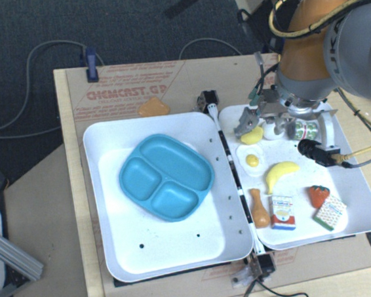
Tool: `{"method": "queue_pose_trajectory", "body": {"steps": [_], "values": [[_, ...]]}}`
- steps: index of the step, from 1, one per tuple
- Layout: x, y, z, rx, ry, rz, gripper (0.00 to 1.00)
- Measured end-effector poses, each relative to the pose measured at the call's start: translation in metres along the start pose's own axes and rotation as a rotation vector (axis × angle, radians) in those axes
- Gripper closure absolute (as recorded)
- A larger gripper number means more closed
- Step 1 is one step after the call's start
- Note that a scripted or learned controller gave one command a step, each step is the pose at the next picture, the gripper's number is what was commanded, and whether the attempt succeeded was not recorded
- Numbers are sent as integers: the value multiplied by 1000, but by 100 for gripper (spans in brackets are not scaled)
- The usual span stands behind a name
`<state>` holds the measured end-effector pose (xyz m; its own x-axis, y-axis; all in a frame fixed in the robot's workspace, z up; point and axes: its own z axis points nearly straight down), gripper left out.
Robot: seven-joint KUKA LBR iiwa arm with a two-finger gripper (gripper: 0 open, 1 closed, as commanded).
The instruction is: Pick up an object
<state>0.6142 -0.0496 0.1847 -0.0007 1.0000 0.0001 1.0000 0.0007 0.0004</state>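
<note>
Where the bench's front edge meets the view's bottom, cables trailing off below the clamp between the bins. Just behind, along the front wall of the right bin: an orange bottle-shaped toy against the left wall, a small red-and-white carton beside it, then a checked packet with a red strawberry-like piece touching its far corner. Bare white floor only in thin strips between them. Further in, a curved yellow banana, then a fried-egg toy near the divider. Left bin roomier: smooth blue three-compartment plate near its middle, wide glossy white margin toward the near-left corner. Further back in the right bin, gripper down at the floor, metal fingers parted around a small yellow object, close to the far-left wall; cannot tell if actually squeezing it. Orange band and grey arm above, off to the right. Behind both bins, pale board with red lettering, then dark carpet with looping cables.
</note>
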Motion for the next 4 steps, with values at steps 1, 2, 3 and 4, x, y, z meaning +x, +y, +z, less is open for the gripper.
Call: {"method": "queue_pose_trajectory", "body": {"steps": [1, 2, 3, 4], "values": [[-51, -84, 103, 11, 0, 8, 0], [-47, -78, 88, -2, 0, 2, 100], [-47, -79, 89, -1, 0, 2, 0], [-113, -38, 100, -4, -5, 5, 0]]}}
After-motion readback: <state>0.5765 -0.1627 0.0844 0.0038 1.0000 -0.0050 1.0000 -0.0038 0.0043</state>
